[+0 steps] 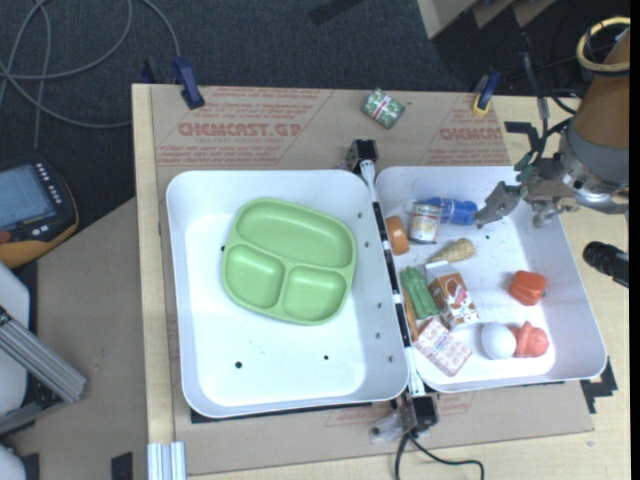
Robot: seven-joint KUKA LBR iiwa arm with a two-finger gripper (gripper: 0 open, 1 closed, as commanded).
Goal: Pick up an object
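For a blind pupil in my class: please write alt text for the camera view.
A robot arm's hand hovers over the right white bin of small items, near a blue-capped bottle. The left white bin holds a green divided plate.

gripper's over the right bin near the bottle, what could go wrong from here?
1. The gripper hovers at the right bin's far edge; coming straight down it may clip the rim or land on bare floor beside the blue-capped bottle.
2. The bottle lies on its side, so it could roll from a pinch.
3. The cone and orange piece sit close by; a miss could shove them.
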